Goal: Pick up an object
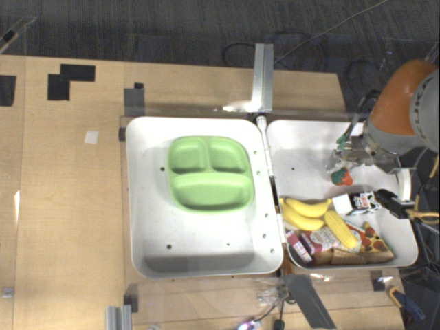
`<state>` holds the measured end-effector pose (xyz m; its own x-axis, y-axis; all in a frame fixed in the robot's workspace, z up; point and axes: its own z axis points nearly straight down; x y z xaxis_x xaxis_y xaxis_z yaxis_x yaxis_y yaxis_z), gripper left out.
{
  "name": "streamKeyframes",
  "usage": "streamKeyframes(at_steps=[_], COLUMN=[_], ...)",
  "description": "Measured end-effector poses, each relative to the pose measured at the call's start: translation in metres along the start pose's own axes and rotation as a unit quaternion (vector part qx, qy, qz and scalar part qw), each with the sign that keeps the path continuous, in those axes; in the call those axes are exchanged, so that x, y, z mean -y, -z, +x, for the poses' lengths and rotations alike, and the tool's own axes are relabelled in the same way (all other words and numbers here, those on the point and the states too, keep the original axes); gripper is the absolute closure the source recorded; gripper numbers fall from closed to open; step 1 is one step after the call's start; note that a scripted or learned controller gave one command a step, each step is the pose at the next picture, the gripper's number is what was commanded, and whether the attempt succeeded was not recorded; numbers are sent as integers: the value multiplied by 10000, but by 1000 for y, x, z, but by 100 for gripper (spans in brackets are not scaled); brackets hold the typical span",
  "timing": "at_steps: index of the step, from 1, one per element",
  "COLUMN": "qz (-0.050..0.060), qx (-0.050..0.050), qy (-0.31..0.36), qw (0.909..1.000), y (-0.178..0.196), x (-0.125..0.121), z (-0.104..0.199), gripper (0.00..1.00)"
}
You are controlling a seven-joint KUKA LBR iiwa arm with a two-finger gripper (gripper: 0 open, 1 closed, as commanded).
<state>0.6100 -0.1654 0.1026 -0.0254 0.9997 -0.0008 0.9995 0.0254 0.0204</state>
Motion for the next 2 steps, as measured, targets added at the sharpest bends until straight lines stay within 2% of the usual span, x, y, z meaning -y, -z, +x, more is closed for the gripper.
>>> streamKeyframes(at_steps=[1,2], qz=[17,63], qx=[16,-6], qy=[572,331], qw=[9984,9994], y=[-11,84], x=[19,-44], z=[12,90], gripper=[100,100])
